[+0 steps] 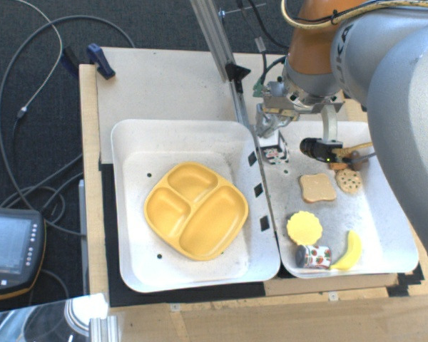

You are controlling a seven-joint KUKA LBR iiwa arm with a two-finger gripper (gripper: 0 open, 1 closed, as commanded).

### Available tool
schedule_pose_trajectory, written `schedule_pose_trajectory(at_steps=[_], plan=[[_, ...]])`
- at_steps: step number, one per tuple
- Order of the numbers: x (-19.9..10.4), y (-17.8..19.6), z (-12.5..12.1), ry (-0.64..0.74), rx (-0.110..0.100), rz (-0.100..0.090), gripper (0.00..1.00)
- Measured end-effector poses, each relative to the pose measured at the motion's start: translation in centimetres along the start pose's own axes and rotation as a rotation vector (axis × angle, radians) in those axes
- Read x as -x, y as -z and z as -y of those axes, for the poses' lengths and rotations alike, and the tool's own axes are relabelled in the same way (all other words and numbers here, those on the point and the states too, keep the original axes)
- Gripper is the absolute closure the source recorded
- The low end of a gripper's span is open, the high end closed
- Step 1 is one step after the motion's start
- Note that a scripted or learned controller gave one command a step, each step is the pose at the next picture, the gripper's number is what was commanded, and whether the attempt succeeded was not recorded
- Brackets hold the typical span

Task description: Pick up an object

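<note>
From where I stand, the gripper (272,142) hangs in the upper middle of the frame, above the ridge where the left bin (132,155) meets the right bin (385,216). I cannot tell whether it is released or clenched, and I see nothing caught in it.

The nearest candidates lie in the right bin, just below and right of it: a toy toast slice (317,188) with a cookie (349,182) beside it. Both look light, stiff and flat, so I'd judge they want a pinch across opposite edges and may skid on the smooth floor.

Lower down sit a yellow scalloped disc (304,227), a small can (314,256) on its side that would likely roll, and a banana (349,251), best taken across its middle. The yellow divided plate (195,210) in the left bin looks too broad except at its rim.

The arm's bulk hides the right bin's upper right corner, and the can's label is too small to read.
</note>
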State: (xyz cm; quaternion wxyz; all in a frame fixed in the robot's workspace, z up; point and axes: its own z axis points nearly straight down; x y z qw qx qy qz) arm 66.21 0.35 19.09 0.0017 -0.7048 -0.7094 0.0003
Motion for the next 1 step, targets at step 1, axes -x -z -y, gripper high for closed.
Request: schedule_pose_trajectory(at_steps=[1], plan=[[0.34, 1.65, -0.02, -0.004, 0.007, 0.002, 1.0]])
